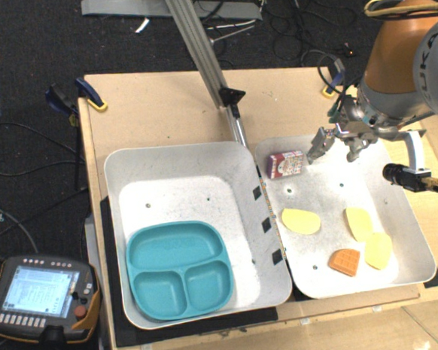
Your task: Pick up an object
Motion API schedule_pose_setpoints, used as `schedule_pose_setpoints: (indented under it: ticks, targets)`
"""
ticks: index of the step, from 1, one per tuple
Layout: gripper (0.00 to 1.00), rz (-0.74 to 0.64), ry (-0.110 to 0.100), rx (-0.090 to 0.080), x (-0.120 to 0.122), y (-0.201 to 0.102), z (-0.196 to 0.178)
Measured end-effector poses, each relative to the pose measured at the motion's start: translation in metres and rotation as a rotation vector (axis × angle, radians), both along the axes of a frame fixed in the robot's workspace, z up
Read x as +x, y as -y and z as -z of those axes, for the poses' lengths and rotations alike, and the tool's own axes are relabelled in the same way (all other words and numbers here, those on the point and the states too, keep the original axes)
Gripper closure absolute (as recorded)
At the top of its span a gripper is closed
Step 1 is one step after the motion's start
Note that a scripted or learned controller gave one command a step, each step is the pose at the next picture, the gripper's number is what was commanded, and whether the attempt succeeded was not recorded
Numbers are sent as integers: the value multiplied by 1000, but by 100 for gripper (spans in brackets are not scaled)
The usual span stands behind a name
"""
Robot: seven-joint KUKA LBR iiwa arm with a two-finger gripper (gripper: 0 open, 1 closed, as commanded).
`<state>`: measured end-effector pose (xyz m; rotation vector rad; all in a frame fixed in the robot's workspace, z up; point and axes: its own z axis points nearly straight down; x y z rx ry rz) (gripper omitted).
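Note:
My gripper (336,147) hangs over the back of the right bin (407,269), its two fingers spread apart with nothing between them. A small maroon carton (285,164) lies at that bin's back left, just left of the gripper. Nearer the front lie a yellow oval piece (301,220), two more yellow pieces (358,222) (378,250) and an orange waffle-like piece (345,262).
The left bin (128,170) holds a teal divided plate (180,269). A metal pole (203,51) slants down to the bins' shared back edge. A teach pendant (38,296) lies off the bench at the lower left. Clamps (92,97) grip the bench's back corners.

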<state>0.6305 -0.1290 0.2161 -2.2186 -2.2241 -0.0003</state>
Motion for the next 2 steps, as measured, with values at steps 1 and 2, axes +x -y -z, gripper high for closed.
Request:
schedule_pose_setpoints:
  ticks: [1,2]
  targets:
    - [100,-3,2,0,1,0,-10]
    - [100,-2,-4,0,-10,-21,26]
